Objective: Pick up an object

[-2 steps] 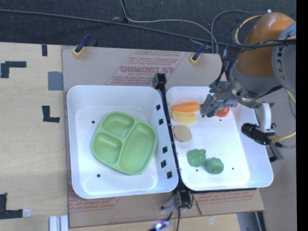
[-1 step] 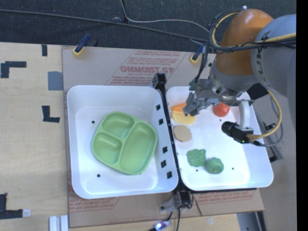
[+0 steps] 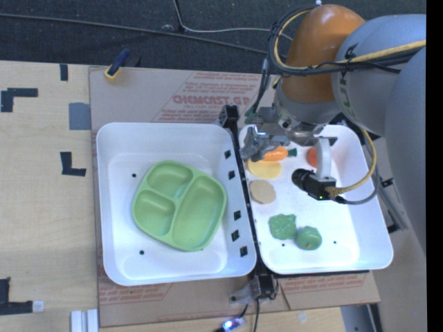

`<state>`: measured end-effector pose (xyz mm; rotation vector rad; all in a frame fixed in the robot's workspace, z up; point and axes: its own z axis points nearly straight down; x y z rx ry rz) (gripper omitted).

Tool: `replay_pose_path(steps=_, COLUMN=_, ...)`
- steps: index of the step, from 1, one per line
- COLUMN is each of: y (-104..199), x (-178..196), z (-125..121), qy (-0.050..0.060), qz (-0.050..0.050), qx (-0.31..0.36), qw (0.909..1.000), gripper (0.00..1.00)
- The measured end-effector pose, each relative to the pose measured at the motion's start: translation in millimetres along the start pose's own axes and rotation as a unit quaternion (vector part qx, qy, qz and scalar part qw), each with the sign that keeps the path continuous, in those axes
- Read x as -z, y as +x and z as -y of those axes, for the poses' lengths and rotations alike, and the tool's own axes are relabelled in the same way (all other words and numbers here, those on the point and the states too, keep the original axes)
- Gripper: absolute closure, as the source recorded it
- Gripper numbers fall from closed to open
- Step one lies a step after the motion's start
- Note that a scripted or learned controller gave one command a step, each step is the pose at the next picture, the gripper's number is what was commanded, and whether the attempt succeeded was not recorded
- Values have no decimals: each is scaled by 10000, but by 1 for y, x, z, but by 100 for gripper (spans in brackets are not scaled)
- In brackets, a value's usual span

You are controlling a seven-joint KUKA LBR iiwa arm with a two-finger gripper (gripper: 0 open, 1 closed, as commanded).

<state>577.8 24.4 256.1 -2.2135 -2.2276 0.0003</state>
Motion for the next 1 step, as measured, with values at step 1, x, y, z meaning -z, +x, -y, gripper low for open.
replay_pose_path(steps=1, y=59, x=-13, z=-18, qy=1, qz=8, qx=-4, qw=10000, gripper=100)
